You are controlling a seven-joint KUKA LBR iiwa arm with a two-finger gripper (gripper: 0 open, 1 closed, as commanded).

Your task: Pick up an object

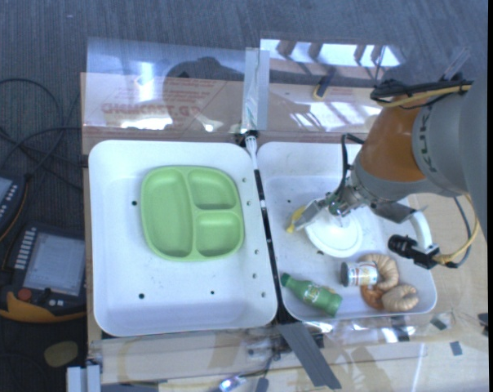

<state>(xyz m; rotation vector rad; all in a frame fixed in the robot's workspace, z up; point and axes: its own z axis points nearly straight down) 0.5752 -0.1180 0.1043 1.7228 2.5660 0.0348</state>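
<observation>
My gripper hangs low over the right bin, its tip at the upper edge of a small white round plate. The grey arm with its orange band reaches in from the right and hides part of the bin's far right. Just left of the gripper lies a small yellow and grey object. A green bottle lies on its side near the front wall. A small jar rests against brown pastry pieces at the front right.
In the left bin there is a green divided plate. A black connector on the arm's cable sits above the right bin's right side. Clear plastic panels stand behind both bins. Cables and devices lie on the floor at left.
</observation>
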